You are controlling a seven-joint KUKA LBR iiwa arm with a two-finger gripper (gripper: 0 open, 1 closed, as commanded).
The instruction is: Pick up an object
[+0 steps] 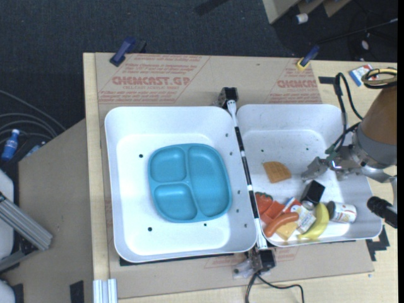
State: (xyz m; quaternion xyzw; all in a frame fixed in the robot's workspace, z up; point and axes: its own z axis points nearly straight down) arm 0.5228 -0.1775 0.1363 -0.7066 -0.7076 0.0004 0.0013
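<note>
While the pincer [319, 165], its opening impossible to tell, is hovering beside the wafer [276, 171], crowded toys [297, 216] are risking a missed grasp.

Two white bins [120, 188]; one blue plate [189, 182]; one banana [319, 222].
</note>
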